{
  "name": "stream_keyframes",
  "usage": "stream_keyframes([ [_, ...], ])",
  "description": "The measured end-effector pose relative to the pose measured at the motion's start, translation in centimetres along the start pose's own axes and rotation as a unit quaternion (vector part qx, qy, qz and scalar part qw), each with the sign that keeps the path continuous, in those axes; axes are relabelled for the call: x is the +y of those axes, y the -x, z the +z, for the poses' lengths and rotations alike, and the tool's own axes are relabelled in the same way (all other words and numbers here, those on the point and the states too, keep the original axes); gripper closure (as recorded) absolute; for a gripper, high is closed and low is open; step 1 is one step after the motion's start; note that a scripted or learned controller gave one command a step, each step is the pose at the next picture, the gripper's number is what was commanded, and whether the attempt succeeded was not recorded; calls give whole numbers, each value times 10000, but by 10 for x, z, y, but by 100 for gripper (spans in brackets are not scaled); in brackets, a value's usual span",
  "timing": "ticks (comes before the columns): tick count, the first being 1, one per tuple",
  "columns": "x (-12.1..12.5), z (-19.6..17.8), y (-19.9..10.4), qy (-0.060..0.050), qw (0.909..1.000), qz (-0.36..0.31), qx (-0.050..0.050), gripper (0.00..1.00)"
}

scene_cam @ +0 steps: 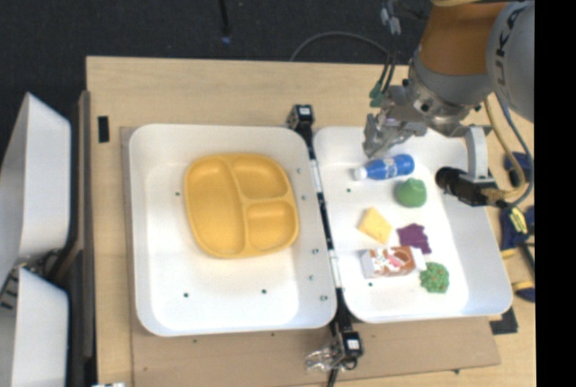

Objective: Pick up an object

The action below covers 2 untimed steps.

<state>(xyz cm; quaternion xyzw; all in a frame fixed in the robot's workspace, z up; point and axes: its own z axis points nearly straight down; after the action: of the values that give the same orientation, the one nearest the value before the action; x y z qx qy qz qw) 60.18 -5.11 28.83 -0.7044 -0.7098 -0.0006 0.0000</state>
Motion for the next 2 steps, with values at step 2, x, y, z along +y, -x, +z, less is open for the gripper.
stream_keyframes([
  [2, 12, 13, -93, -7, 10000, 11, -7, 100],
])
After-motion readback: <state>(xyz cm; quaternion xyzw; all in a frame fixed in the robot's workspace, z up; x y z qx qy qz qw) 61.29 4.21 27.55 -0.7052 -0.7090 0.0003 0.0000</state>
